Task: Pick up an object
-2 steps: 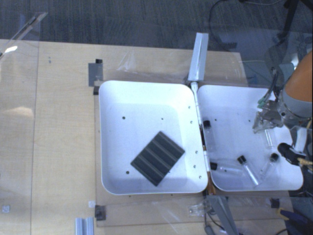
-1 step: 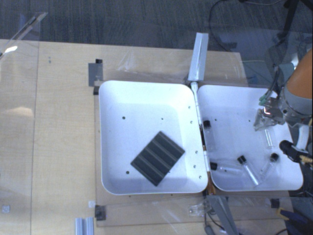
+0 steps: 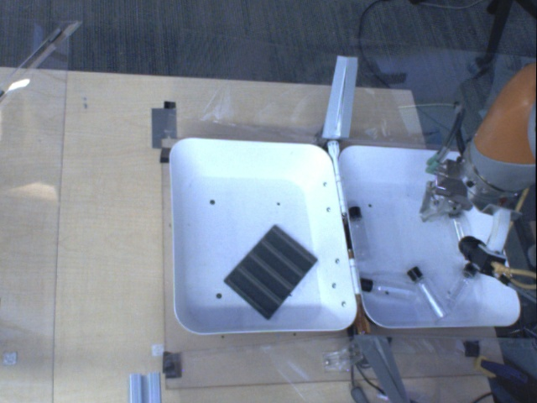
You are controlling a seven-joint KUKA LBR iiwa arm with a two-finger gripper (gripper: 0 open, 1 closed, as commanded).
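I saw the gripper over the right bin, near its right side, arm coming in from the right with the orange band above it. I could not tell how its fingers stood; nothing showed between them. Left bin held a dark ribbed flat block, lying tilted toward the front. In the right bin, a clear tube and small black pieces lay near the front wall.
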